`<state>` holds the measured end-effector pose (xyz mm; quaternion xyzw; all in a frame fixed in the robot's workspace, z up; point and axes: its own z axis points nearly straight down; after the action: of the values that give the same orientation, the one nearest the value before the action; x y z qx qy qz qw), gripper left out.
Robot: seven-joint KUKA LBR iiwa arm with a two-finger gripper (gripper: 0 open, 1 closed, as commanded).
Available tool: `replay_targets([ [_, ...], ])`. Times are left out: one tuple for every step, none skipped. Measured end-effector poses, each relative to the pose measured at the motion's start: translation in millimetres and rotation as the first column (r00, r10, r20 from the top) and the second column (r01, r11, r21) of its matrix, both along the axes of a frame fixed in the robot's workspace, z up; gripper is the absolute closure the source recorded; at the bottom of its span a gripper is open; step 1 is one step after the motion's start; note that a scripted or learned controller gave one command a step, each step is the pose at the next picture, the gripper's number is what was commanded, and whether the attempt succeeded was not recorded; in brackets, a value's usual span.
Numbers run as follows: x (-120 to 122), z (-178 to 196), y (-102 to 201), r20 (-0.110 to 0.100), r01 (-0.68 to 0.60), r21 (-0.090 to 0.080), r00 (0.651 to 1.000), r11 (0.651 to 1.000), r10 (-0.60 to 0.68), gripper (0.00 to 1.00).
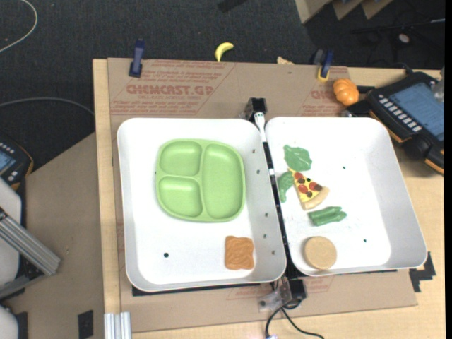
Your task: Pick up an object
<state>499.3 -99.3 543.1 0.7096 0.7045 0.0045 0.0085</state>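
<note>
In the right bin (381, 189) lie a toy pizza slice (308, 188), a dark green leaf (296, 157), a second green leaf (284, 186), a green bean-like piece (327, 216) and a round tan cookie (320, 253) near the front edge. The left bin (141, 210) holds a green three-compartment plate (200, 180) and an orange-brown toy piece (239, 253) at its front right.
Behind the bins on the cardboard base sit a yellow banana-shaped toy (224, 49), a small orange fruit toy (345, 91) and two blue clamps (137, 58). A black handheld pendant (413, 115) lies at the far right. A black clip (257, 109) joins the bins.
</note>
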Motion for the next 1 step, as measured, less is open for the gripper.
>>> replay_targets([
  [-22.0, -148.2, 34.7, -0.035, -0.008, 0.009, 0.999, 1.000, 0.009, 1.00],
])
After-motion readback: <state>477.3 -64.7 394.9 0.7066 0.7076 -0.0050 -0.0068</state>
